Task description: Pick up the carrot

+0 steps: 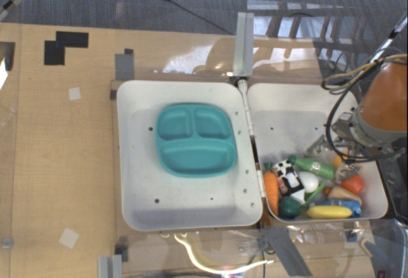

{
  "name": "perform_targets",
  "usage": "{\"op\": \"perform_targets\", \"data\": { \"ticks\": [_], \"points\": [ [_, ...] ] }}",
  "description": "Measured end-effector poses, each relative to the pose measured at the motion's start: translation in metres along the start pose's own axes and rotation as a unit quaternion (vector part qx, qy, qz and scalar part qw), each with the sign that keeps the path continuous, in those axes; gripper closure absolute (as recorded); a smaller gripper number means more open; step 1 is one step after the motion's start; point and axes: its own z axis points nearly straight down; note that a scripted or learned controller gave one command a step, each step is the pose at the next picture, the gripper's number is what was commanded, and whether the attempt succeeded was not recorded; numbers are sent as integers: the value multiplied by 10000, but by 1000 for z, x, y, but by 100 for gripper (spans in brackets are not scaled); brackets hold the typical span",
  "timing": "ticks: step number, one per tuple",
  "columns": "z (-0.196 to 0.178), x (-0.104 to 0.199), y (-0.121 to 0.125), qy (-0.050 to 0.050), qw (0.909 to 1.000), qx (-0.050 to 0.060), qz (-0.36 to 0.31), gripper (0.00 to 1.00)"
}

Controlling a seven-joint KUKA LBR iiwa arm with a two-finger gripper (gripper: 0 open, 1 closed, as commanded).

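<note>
Carrot (271, 189) at right bin's (280, 104) near-left corner, pincer (342, 154) well apart toward right, its state unclear

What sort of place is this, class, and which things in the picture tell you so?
Probably a robotics lab test bench: a cabled robot arm, two white bins fixed on a wooden bench, and toy food including a carrot.

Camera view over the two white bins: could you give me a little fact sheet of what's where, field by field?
Left bin: holds a teal divided plate
Right bin: toy food heaped in its near corner
Carrot: orange, lying by the divider at the heap's left edge
Banana: yellow, along the near wall
Arm: above the right bin's right side, carrot not held
</note>
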Motion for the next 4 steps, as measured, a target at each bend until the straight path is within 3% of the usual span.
{"op": "perform_targets", "data": {
  "ticks": [1,2,3,4],
  "points": [
    [-14,-1,-3,-7,10000,51,-19,100],
    [-119,-77,38,17,9890,7,1480,100],
    [-117,-75,38,30,9888,-1,1492,0],
    [-83,-40,-43,60,9905,-11,1375,0]
  ]
}}
